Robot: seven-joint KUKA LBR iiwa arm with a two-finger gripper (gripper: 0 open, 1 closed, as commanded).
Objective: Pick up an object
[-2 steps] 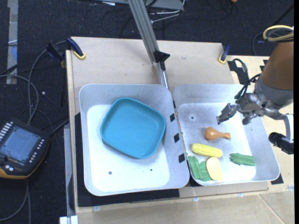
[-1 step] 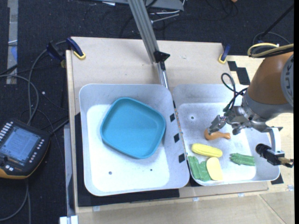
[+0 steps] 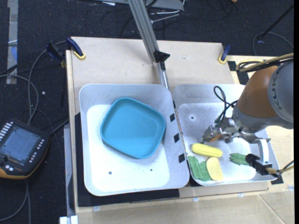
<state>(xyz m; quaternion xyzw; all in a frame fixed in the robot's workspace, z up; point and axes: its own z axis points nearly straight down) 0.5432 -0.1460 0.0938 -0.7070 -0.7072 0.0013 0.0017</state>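
My gripper [image 3: 212, 135] hangs low over the middle of the right bin [image 3: 196, 101], reaching in from the right under the grey and orange arm. Just below it lies a long yellow piece [image 3: 207, 150], close to the tip but apart from it as far as I can see. A rounder yellow piece [image 3: 215, 169] and a dark green piece [image 3: 200, 169] lie side by side at the bin's front edge. A smaller green piece [image 3: 239, 158] sits to the right, beside a black part of the wrist. I see nothing held in the gripper.
A blue square plate [image 3: 133, 127] lies tilted in the left bin [image 3: 93, 171]. A metal pole [image 3: 145, 24] slants down to the ridge between the bins. Cables trail from the wrist over the right bin's rear. A handheld pendant [image 3: 21, 148] lies on the floor at left.
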